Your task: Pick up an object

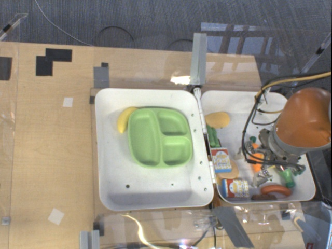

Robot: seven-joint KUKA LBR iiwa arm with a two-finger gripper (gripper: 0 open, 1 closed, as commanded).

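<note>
So far nothing's lifted: your gripper [265, 174] sits among toys, grip state unclear; picking remains.

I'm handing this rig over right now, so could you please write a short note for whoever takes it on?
Gripper: low in the right bin, among the toys; fingers hidden, so grasp unknown.
Things: right bin holds a can, a small box, a tan piece and a reddish item. Left bin holds a green divided tray over a banana.
Done: nothing visibly lifted.
Left: pick up an object.
</note>
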